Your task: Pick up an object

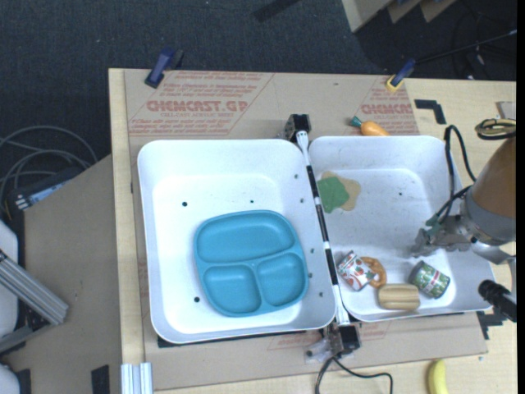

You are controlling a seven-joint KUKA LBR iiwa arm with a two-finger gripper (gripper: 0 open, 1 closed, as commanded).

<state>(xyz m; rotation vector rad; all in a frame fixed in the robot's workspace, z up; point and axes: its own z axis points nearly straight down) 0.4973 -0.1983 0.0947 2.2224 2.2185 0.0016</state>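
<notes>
- The gripper (432, 238) sits low in the right bin (385, 150), near its right wall, probably because the nearest pickable thing, a green can (430, 279), lies just below it.
- Whether the fingers are spread or pressed together, I cannot tell; nothing shows between them.
- The right bin holds the can, a tan bun (399, 297) touching or just beside it, a red-and-white packet (354, 270) against a pretzel (374, 270), and a green leaf (333, 192) near the divider.
- The left bin (164, 171) holds a blue tray (250, 261) with three compartments, nothing in them.
- A carrot (371, 127) lies on the worktop (123, 220), behind the right bin.
</notes>
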